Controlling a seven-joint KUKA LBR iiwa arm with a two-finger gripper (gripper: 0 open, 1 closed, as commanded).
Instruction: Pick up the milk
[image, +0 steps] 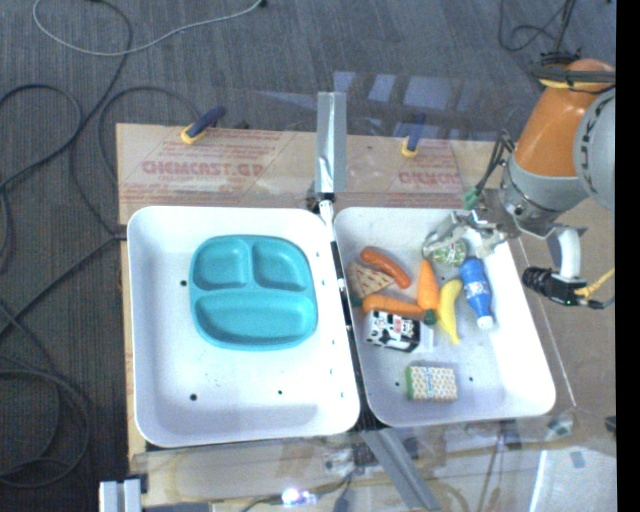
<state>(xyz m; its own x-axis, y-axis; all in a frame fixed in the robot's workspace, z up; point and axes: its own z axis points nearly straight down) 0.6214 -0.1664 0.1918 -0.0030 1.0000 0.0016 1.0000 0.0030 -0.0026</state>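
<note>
Milk carton (392, 330), cow-spotted, lying flat well left of and below gripper (452, 241), hemmed by carrot (392, 306). Gripper state: cannot tell. Probably light, stiff-walled toy with slick faces; best pinched across the narrow flat sides, mid-body, clear of the carrot.

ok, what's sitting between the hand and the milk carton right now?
In the camera view, the carrots lie between the hand and the cow-patterned milk carton. One stands upright, one lies across just above the carton, with the banana beside them.
</note>
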